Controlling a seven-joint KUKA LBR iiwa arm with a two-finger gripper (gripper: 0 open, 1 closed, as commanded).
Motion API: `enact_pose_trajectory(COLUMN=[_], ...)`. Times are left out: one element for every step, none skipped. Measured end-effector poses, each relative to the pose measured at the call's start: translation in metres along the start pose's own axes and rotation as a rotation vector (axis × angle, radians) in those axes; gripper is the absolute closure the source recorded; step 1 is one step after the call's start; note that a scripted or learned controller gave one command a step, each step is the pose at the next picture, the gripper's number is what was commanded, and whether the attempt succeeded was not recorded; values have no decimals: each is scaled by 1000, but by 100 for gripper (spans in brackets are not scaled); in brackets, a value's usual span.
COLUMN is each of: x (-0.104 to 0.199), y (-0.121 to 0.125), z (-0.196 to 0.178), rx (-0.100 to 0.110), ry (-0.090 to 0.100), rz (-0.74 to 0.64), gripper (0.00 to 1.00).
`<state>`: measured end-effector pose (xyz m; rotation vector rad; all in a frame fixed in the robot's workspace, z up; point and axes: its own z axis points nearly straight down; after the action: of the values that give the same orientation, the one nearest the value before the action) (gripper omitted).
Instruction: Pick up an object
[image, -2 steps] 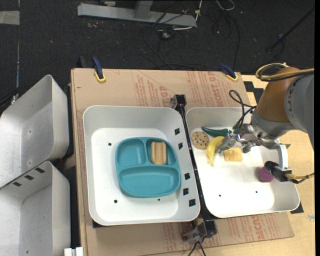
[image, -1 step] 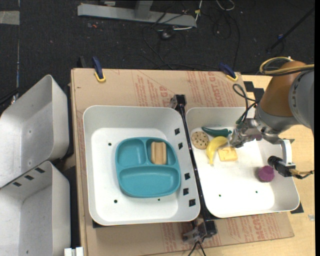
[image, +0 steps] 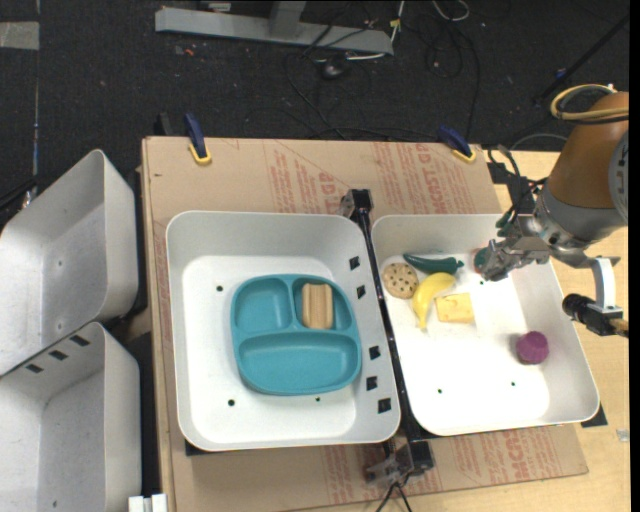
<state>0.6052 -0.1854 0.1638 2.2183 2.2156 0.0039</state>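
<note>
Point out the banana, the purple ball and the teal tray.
banana (image: 432, 294): camera view, middle of its yellow curve.
purple ball (image: 532, 347): camera view, centre of its top.
teal tray (image: 296, 361): camera view, floor of its large front compartment.

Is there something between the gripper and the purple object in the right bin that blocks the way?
Nothing visible does. The gripper hangs over the back of the right bin; the purple object lies apart toward the front right, with bare bin floor between. The banana and yellow block sit to the left, off that path.
</note>
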Motion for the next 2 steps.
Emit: enact_pose_trajectory(x=[-2, -2], y=[-2, -1], z=[-61, -91], rx=[2, 2], ry=[1, 1], rz=[-3, -3], gripper=[100, 100])
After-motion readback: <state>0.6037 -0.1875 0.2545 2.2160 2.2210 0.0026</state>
